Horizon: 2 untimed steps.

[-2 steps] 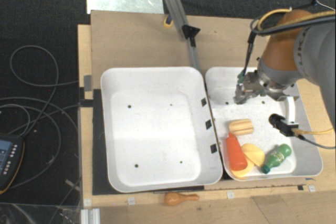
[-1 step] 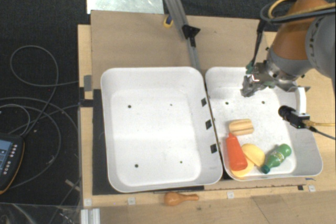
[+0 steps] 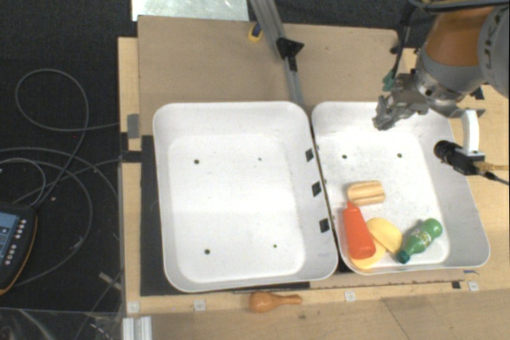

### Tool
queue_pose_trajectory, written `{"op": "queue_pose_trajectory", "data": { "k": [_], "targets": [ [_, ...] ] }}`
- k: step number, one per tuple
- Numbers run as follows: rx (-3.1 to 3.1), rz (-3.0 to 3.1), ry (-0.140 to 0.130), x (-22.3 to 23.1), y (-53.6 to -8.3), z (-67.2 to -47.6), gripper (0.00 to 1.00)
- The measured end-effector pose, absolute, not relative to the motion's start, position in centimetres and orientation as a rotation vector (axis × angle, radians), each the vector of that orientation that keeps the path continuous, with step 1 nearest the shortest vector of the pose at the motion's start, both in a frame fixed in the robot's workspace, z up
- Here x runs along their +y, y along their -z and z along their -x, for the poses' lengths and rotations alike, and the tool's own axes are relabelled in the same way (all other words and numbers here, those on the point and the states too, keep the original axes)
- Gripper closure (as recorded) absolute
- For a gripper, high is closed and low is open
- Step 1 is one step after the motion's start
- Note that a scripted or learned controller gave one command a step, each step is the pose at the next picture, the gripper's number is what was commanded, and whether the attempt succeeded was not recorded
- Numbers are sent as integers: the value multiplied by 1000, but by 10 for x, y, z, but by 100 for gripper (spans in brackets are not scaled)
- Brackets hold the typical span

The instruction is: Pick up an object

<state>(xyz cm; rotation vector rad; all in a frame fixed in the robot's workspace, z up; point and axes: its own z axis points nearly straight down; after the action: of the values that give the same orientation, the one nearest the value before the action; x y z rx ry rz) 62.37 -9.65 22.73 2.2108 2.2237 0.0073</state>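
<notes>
The right bin [image 3: 454, 195] holds a tan bread roll [image 3: 366, 192], an orange-red bottle [image 3: 358, 232], a yellow lemon-like piece [image 3: 385, 235] and a green bottle [image 3: 419, 240], all clustered near its front edge. My gripper [image 3: 386, 115] hangs over the back of the right bin, well apart from these objects, with nothing seen in it. Its fingers are too small and dark to read.
The left bin [image 3: 231, 195] stands beside the right one. A tan pear-shaped object [image 3: 273, 300] lies on the bench in front of the bins. A metal pole [image 3: 267, 4] slants across the back. Cables and a pendant [image 3: 14, 239] lie on the floor at left.
</notes>
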Motion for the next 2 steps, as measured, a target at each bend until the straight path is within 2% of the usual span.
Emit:
{"op": "queue_pose_trajectory", "data": {
  "k": [1, 2],
  "targets": [
    [2223, -2211, -7, -97, -282, -625, 100],
    [2233, -2211, -2, -50, -276, -613, 100]
  ]
}}
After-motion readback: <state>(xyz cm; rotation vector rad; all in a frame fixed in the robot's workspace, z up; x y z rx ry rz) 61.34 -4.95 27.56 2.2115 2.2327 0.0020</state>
